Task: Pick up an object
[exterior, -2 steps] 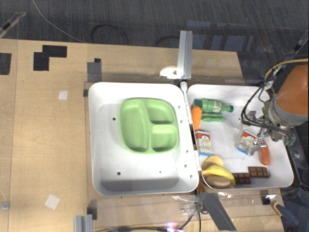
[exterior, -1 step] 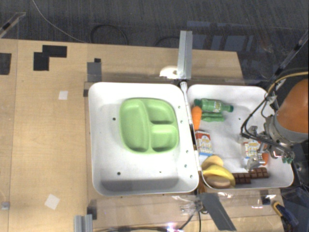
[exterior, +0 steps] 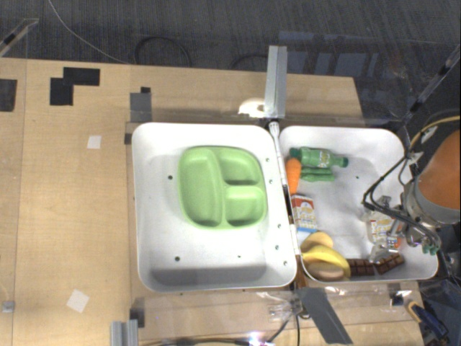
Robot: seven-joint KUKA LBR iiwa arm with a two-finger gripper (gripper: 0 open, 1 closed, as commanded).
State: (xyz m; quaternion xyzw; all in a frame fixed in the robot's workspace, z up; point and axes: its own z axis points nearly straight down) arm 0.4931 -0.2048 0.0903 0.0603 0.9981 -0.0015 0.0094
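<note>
Lying beside carrot (exterior: pixel 293 174): green bottle (exterior: pixel 319 158), label unreadable.

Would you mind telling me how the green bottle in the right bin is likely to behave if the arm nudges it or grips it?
The green bottle lies on its side, so a nudge would probably roll it. Its round, smooth-looking body may slip in a grip. Being small, it is probably light.

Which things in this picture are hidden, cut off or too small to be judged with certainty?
- Gripper, camera view: small and tangled with cables, its fingers lost in clutter.
- Arm, camera view: cut off by the right edge.
- Carton, camera view: its print is too small to read.
- Dark brown item at the right bin's near wall, camera view: partly behind the gripper, its identity unclear.
- Carrot, camera view: its upper end lies under the green bottle.
</note>
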